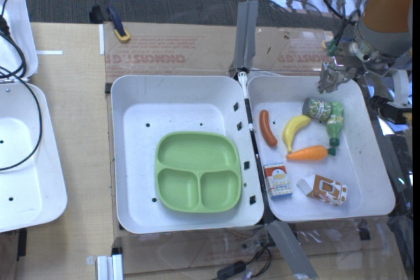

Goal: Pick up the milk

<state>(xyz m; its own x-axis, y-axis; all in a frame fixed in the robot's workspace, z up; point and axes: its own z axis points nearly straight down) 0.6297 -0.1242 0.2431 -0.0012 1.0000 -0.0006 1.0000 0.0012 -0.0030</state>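
Observation:
In the right bin point(367, 141), a small white carton with a red top and blue base, which I take for the milk point(278, 180), lies near the front left corner. An orange-and-white carton point(325, 189) lies on its side just to its right. My gripper point(329, 80) hangs over the far edge of the right bin, well behind both cartons and just above a dark round can point(317, 109). Nothing shows in its grasp.
The right bin also holds a red sausage point(268, 128), a banana point(294, 130), a carrot point(307, 154) and a green bottle point(335, 124). A green divided plate point(197, 171) lies in the left bin point(131, 141). A grey post point(246, 36) stands behind the two bins.

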